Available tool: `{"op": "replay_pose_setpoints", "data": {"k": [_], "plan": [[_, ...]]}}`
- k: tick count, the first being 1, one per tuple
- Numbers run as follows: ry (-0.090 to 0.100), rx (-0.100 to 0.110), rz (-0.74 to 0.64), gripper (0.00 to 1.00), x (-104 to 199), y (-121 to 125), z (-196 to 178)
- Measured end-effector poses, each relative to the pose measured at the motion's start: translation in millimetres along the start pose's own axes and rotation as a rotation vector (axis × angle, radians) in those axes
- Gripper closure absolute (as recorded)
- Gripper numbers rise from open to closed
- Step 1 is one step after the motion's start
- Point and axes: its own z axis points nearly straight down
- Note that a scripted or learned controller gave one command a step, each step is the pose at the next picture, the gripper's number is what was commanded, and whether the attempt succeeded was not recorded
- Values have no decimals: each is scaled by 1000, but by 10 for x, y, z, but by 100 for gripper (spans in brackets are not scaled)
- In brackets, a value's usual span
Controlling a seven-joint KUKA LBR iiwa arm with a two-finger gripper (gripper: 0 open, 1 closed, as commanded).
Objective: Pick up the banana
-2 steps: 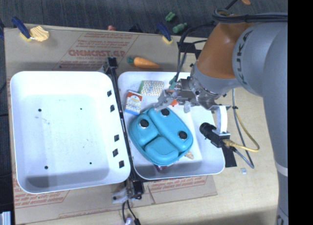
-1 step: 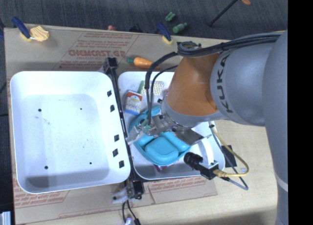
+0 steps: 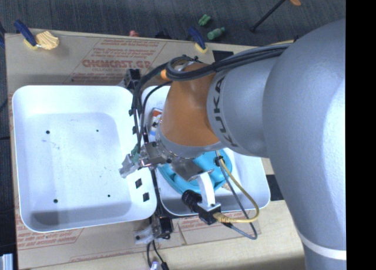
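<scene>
The end effector is hanging low inside the right shallow white plastic bin, largely hidden beneath the grey arm's orange band. A bright blue object is lying just under it. The left shallow white plastic bin is sitting beside it on the cardboard-covered surface.

Robotics lab: cardboard-topped bench, clamps, white bins, tripod leg.
</scene>
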Motion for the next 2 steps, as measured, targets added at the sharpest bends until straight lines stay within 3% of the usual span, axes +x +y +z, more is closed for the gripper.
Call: {"op": "replay_pose_setpoints", "data": {"k": [1,2], "plan": [[-2,0,-521,0,864,192,1000],[-6,-6,-767,0,530,125,-945]]}}
